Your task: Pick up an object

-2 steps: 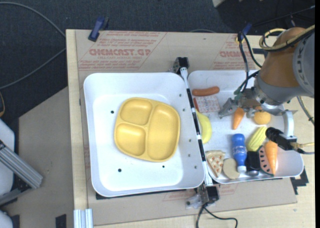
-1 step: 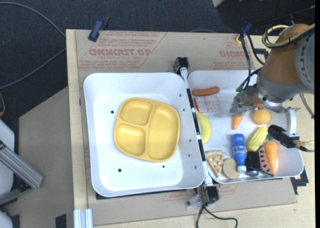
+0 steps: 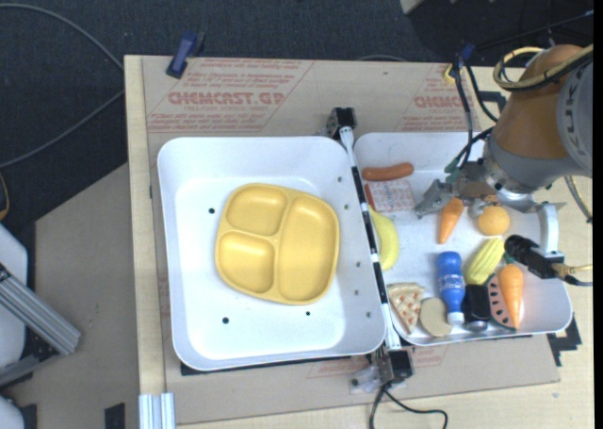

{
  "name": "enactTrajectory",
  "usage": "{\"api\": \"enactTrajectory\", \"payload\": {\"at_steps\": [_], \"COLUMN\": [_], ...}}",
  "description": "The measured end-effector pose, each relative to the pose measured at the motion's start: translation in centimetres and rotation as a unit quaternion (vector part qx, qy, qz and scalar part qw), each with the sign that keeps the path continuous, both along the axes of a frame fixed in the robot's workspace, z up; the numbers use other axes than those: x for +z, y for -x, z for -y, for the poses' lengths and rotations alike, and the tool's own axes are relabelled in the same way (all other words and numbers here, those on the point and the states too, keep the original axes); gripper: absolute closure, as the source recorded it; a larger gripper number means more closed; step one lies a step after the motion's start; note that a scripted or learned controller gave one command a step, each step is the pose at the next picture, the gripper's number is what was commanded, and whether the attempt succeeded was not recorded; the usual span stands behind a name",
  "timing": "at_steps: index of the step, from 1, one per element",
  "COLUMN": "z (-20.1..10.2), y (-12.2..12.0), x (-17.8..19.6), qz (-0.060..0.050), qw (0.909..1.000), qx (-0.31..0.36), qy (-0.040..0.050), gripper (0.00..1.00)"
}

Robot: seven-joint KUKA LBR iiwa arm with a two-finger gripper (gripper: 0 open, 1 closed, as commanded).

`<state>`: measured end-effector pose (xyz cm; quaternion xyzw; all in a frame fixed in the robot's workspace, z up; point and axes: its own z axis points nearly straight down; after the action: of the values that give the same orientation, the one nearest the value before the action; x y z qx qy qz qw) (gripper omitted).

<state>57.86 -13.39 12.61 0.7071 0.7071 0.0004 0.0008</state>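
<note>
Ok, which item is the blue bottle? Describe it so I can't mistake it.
Look in the right bin, the crowded one. Near its front-middle, the blue bottle stands between the pizza slice and the corn cob. It is the single blue item among orange, yellow and red toy foods.

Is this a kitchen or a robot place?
Probably a robot test lab, not a kitchen: a robot arm reaches over two white bins, and the food is toys, like the carrot, on a workbench.

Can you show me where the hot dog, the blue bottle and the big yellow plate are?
hot dog (image 3: 387, 172), camera view, middle of the sausage.
blue bottle (image 3: 450, 277), camera view, middle of its body.
yellow plate (image 3: 278, 243), camera view, the ridge where its compartments meet.
</note>
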Motion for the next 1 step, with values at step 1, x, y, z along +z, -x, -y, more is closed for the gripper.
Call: {"api": "enactTrajectory", "payload": {"at_steps": [1], "z": [4.62], "y": [-2.98], "x": [-4.19], "qz": [-0.001], "qw": [1.0], "qx": [0.0], "qy": [0.0004], "gripper": [0.0]}}
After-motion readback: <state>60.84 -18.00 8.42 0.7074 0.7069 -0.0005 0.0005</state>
